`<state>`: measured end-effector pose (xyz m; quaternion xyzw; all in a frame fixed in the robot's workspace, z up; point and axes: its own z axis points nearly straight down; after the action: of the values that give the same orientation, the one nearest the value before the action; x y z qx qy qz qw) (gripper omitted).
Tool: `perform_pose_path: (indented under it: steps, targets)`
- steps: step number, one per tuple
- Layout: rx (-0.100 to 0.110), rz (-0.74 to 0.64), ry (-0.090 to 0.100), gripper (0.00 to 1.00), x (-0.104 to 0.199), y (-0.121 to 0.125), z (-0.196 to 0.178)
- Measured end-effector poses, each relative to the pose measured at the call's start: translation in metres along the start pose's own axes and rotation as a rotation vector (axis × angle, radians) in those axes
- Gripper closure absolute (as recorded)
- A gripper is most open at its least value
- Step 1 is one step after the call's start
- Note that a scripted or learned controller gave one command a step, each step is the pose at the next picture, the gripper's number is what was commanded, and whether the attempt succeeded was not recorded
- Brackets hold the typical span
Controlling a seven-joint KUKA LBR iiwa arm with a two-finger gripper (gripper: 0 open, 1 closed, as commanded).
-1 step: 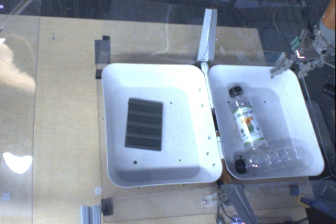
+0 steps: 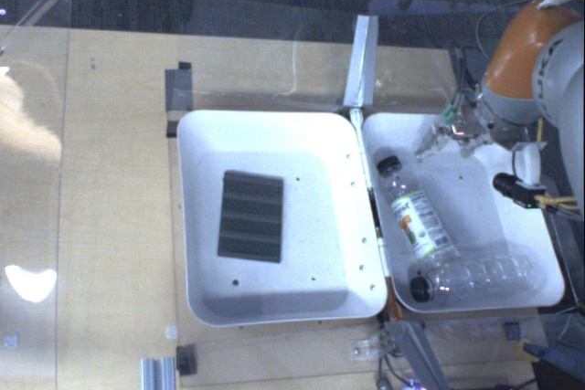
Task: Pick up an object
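The gripper [image 2: 454,134] hangs over the right bin's [image 2: 548,283] far edge, fingers spread wide, holding nothing. A clear bottle [image 2: 416,219] lies near this bin's left wall; open floor lies to its right.

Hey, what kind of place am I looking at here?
Probably a robotics lab's grasping test bench. A robot arm reaches over two white bins on a wooden bench, with loose test items: a dark ridged pad and a clear bottle.

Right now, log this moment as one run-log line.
arm: over right bin's far edge | tool: above right bin, nothing seen held | right bin: clear plastic bottle | left bin: dark ribbed block
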<state>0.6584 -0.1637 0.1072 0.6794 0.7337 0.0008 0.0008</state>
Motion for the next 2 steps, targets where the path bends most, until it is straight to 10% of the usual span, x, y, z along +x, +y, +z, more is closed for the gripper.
perform_pose_path:
  steps: [2]
  targets:
    - [-0.028,-0.381,-0.03,0.0,0.053,-0.109,0.01]
